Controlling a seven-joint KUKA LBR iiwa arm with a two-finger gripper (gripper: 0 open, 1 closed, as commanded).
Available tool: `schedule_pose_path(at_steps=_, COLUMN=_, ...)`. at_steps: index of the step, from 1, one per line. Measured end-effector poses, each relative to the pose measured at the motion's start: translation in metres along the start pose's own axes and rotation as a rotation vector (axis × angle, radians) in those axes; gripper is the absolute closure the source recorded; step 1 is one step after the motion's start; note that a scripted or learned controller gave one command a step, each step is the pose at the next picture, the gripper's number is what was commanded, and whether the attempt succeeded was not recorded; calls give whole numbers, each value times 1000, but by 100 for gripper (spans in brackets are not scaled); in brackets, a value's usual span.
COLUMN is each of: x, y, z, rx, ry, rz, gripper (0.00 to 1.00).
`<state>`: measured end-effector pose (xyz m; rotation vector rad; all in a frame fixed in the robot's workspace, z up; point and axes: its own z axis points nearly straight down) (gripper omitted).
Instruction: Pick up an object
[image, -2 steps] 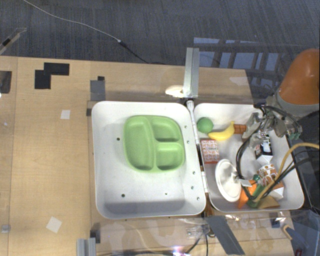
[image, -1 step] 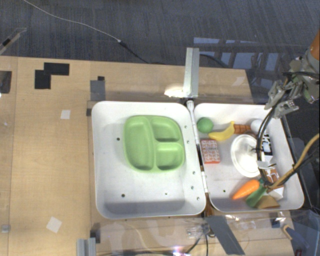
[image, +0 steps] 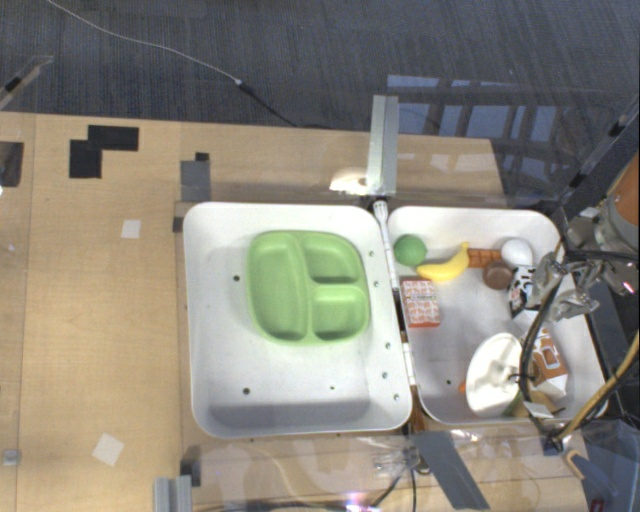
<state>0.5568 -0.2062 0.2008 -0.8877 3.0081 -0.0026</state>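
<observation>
Writing on the small pink-and-white packet (image: 421, 303) was too fine to read, and no brand could be made out anywhere in the scene. That packet lay flat in the right bin (image: 455, 395), just beside the divider between the two bins. Above it sat a green ball (image: 409, 249), touching or nearly touching the tip of a yellow banana (image: 445, 265) that curved toward the bin's middle. Beyond the banana lay a brown block (image: 482, 258), a round brown piece (image: 497, 277), a white egg-shaped thing (image: 517, 251) and, below that, a black-and-white patterned item (image: 520, 290). Nearer the front of the bin rested a white cup-like object (image: 493, 374) on its side, with an orange-and-white carton (image: 549, 360) just to its right. A black cable looped down over the cup and carton, partly covering them. The claw (image: 570, 285) hung at the bin's right edge, near the patterned item, amid metal brackets and wiring; whether it was wide or narrow could not be told, and nothing was visibly held in it. The left bin (image: 230, 390) carried a green divided plate (image: 305, 286) with three compartments. Both bins sat on the pale wooden counter (image: 90, 330), which bore black tape marks near its far left corner and small grey patches.
</observation>
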Motion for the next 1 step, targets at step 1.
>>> schedule_pose_path(at_steps=1, x=-69, y=24, z=-34, rx=3, ry=-8, rz=-13, gripper=100)
